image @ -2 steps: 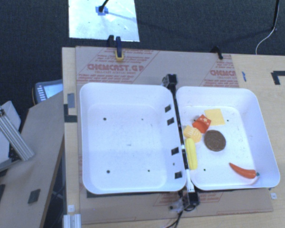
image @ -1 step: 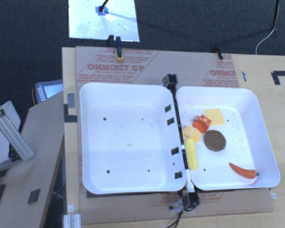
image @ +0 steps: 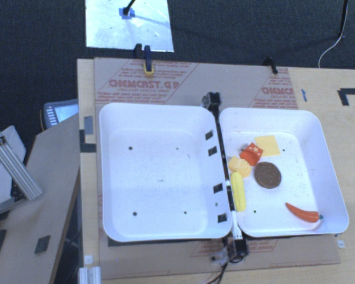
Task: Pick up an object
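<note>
So you've got no arm over the bins at this point, which means you cannot tell how the jaws stand or whether they've got anything, and my guess is the pick hasn't begun. Everything worth grabbing sits in the right bin (image: 328, 152), bunched toward its left wall next to the divider. There's a red-orange chunk (image: 251, 153) touching a small yellow-orange piece (image: 239, 165), and just below that a yellow corn cob (image: 239, 191) lying lengthwise right along the wall, which I'd say makes it awkward to get a finger down beside. The brown disc (image: 267, 175) lies flat just right of that cluster, and the yellow cheese slice (image: 267, 145) is flat too, up near the red chunk, so both probably give you little to pinch. The red chili pepper (image: 303, 213) sits alone near the front right, well apart from the rest, and looks to me like your easiest target. The left bin (image: 160, 170) has bare white floor, and both bins rest on a cardboard sheet (image: 165, 84) laid over the worktop (image: 328, 87).
</note>
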`<state>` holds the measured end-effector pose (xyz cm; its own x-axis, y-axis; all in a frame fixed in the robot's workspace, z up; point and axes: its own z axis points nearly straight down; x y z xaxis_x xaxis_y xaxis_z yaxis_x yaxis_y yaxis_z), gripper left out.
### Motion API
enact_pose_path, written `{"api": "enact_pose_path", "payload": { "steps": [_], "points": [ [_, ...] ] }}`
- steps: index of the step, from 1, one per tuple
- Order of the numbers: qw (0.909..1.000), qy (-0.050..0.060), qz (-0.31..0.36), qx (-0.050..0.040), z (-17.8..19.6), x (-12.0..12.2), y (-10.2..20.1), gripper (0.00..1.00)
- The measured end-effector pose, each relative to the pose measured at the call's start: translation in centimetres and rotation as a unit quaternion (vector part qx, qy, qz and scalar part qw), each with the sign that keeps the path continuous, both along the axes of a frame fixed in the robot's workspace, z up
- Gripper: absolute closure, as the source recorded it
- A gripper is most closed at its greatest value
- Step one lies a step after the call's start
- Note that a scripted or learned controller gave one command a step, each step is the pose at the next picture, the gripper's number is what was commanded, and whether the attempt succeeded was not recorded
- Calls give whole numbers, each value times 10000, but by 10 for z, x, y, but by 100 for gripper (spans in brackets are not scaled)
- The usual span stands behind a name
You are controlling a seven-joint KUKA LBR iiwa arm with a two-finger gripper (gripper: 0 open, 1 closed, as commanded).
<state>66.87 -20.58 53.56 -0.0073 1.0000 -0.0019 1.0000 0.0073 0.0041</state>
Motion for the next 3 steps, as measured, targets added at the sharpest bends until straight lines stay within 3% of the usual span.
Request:
{"api": "enact_pose_path", "payload": {
  "steps": [2,3],
  "points": [
    [10000,7,-32,4,0,-18,-1,100],
    [10000,0,-12,-3,0,-10,0,100]
  ]
}}
